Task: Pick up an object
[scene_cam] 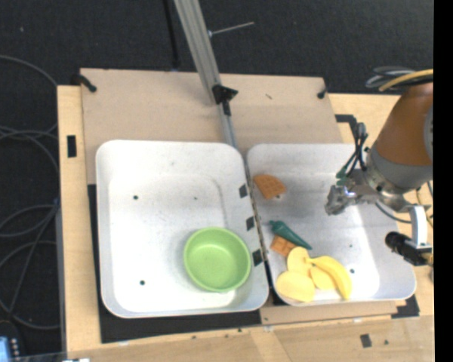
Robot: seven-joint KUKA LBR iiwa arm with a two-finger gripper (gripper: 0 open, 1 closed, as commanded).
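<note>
Bowl (217,259), banana (334,273), no legible writing

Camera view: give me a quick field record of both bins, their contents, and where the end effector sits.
left bin: holds a green bowl, near its front right corner
right bin: holds several small things
brown piece: right bin, by the left wall
teal piece: right bin, in front of the brown piece
yellow pieces: right bin, clustered at the front edge
end effector: above the right bin's right half, apart from the things
held: nothing visible between its fingers
</note>
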